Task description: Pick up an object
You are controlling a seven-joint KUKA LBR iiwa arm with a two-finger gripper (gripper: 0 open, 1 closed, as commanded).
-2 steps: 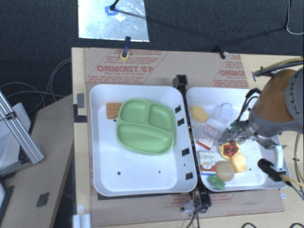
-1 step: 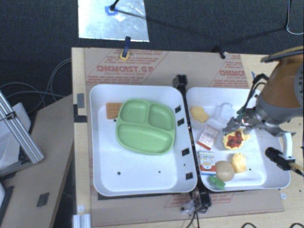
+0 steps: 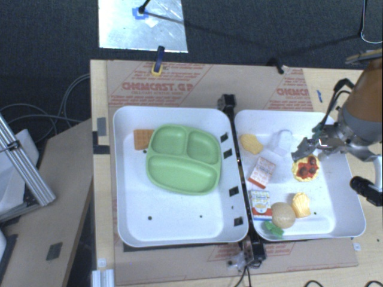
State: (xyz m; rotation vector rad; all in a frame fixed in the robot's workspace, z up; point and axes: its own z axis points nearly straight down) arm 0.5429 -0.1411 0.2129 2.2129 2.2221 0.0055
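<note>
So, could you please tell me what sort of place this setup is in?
Most likely a robotics lab bench for grasping trials: two white bins side by side on a board, toy food such as a yellow piece, and a robot arm reaching in, with loose cables around.

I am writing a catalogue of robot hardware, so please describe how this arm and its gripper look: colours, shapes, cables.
The arm is a thick rounded body, orange-brown above the wrist and grey below it. A thin dark cable loops along its side. The gripper is a dark, small metal piece with pale highlights, narrower than the arm. A black cylindrical part sticks out lower down. I can read no markings.
</note>
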